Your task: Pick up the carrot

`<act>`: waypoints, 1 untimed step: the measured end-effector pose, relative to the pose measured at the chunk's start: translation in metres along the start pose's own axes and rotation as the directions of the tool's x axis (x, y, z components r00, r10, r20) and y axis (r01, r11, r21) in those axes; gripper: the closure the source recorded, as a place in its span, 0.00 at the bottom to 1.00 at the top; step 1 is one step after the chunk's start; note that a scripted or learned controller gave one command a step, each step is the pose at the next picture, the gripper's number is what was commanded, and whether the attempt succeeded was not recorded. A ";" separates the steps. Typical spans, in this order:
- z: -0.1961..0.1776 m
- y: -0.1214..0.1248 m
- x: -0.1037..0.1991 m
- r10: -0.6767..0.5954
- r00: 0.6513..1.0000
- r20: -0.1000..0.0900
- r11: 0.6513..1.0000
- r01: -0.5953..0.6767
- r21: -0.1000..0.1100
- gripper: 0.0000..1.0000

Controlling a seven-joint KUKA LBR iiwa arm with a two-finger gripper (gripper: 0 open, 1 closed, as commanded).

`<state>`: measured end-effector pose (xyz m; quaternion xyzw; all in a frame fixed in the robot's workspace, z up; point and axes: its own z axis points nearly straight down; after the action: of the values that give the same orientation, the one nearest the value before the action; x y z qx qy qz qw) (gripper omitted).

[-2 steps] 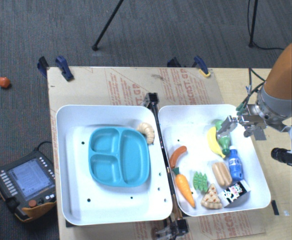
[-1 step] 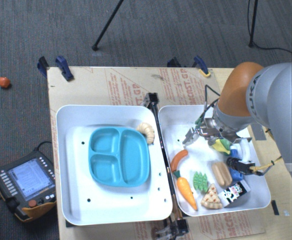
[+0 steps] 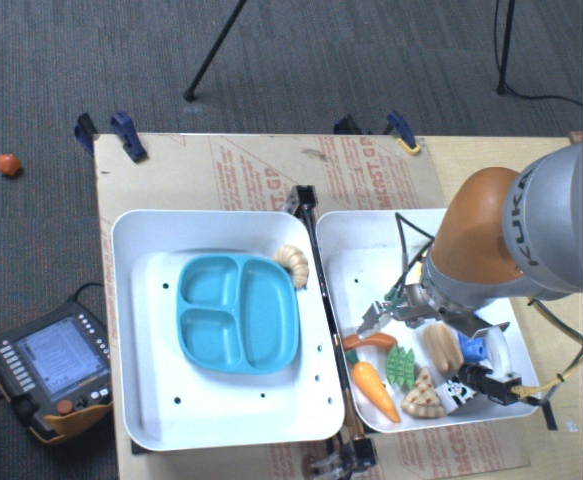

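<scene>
We judged the carrot (image 3: 375, 390) light, stiff and smooth, best gripped across its thicker middle; our pincer (image 3: 379, 317) hung spread above the right bin (image 3: 343, 230).

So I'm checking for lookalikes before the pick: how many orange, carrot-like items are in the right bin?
2. One carrot lies near the right bin's front-left corner. A smaller orange piece sits just behind it, below the pincer. The arm may hide others.
</scene>
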<state>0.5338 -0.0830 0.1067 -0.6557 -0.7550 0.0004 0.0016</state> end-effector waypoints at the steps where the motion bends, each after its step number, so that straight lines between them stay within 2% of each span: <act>1: 0.020 -0.059 0.004 -0.015 1.000 0.000 1.000 0.015 0.000 0.00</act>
<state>0.4748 -0.0874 0.0869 -0.6498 -0.7601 0.0004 0.0015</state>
